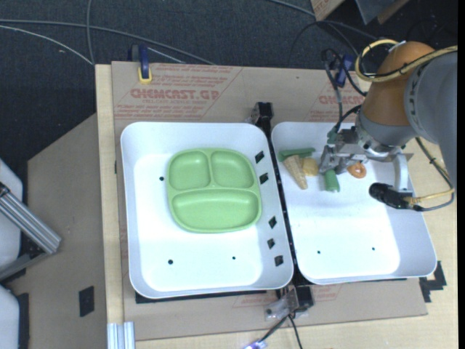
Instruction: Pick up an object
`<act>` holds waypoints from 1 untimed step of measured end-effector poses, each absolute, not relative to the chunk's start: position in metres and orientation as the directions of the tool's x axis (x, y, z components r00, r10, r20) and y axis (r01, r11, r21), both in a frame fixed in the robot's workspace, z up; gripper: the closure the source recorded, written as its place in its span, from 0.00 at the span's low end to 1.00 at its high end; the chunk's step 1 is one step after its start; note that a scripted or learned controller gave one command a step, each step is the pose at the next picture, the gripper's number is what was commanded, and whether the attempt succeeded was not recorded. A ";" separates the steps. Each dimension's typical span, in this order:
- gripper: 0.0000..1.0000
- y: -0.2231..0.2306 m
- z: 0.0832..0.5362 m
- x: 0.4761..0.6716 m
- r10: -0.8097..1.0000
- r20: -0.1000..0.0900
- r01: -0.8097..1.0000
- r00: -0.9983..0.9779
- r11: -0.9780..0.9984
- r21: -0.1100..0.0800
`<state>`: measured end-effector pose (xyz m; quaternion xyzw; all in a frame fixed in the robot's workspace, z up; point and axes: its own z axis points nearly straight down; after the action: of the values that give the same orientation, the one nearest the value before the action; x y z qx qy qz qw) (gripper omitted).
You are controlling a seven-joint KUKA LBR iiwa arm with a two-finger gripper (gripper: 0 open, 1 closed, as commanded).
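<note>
The hand [336, 158] hovers over small objects [304, 167] in the right bin [363, 246].

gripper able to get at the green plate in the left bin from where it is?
Probably yes. The green plate lies alone in the left bin with nothing over it. The gripper sits above small items in the right bin, so the arm must cross the divider between the bins.

"CHEMCAST GP" in red, brown board [218, 86]
</note>
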<state>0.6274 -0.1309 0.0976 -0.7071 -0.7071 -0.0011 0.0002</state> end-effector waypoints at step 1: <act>1.00 -0.124 0.158 0.634 1.000 -0.001 1.000 -0.002 0.002 0.007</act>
<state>0.6343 -0.1237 0.1585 -0.7063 -0.7079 -0.0023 -0.0030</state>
